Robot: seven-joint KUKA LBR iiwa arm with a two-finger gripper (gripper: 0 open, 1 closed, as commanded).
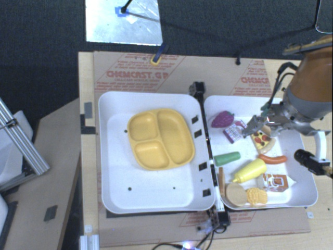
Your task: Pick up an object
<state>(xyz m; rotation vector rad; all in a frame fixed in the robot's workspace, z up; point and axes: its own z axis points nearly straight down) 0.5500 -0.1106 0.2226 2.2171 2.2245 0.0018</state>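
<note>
You are looking down at a slant on a bench carrying two shallow white bins side by side; the left bin holds a yellow divided plate with three compartments, lying flat near its middle; the right bin holds a scatter of toy food; a purple piece lies at its far left corner, with a small purple-and-white packet just beside it on the right; a pizza slice lies near the bin's middle, and an orange-red sausage sits just near of it; a green cylinder rests against the bin's left wall; a yellow bottle lies tilted near the middle; a white carton with an orange print lies to its right; a round tan bun and a piece of yellow corn sit touching at the near edge; the arm reaches in from the right, grey with an orange band, and its tool hangs low over the far part of the right bin, between the packet and the pizza slice; you cannot tell from here whether the tool is spread or closed, and nothing can be made out in its grip.
</note>
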